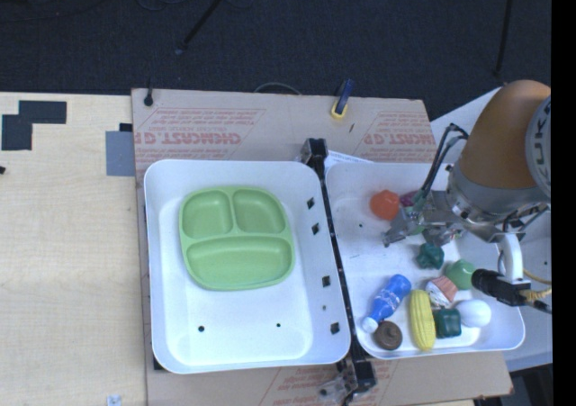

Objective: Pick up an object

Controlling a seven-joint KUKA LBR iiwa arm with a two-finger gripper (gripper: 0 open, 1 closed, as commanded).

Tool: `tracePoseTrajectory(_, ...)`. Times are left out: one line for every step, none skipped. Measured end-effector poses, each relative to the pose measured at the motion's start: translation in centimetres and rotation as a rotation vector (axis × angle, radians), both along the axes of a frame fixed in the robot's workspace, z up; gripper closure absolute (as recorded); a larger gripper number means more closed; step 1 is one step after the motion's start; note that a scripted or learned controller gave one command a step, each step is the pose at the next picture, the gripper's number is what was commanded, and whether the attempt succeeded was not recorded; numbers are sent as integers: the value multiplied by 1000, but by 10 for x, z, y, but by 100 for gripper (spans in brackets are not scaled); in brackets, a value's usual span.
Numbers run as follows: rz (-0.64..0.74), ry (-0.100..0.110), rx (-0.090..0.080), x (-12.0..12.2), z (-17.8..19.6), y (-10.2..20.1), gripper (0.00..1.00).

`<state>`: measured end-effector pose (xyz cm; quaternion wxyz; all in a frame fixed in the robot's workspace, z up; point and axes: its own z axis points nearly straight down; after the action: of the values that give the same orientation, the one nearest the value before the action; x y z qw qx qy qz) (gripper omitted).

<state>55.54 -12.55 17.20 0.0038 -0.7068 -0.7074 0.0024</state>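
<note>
Hovering low over the right bin (355, 215), the gripper (407, 226) sits between the orange ball (384, 204) and the dark green toy (430, 257), with nothing seen between its fingers. Jaw state: cannot tell, the wrist hardware and cables crowd that spot. The arm (504, 148) comes in from the right, orange band up top, wrist angled down toward the bin's middle.

Candidates for the pick are all in the right bin. Orange ball is just left of the gripper, close, apart from the rest, so probably the easiest grab. Dark green toy is just beside the gripper on the near side. Clustered in the near corner: blue bottle (387, 297) lying tilted, brown round piece (389, 335) near its cap end, yellow corn (421, 319) standing lengthwise beside it, a teal block (447, 322), a white egg shape (473, 312), a green ball (463, 272) and a small striped piece (441, 289). That pile is packed tight, several touching, so fingers would likely bump neighbours there.

Left bin (171, 260) holds 1 green divided plate (237, 238) with 3 compartments, not the pick source as things lie.

Judgement: approach phase, no grasp yet. Risk: the ball rolling off when nudged.
</note>
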Motion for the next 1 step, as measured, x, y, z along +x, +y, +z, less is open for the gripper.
tracePoseTrajectory(-1, 0, 0, -4, -59, -7, 0)
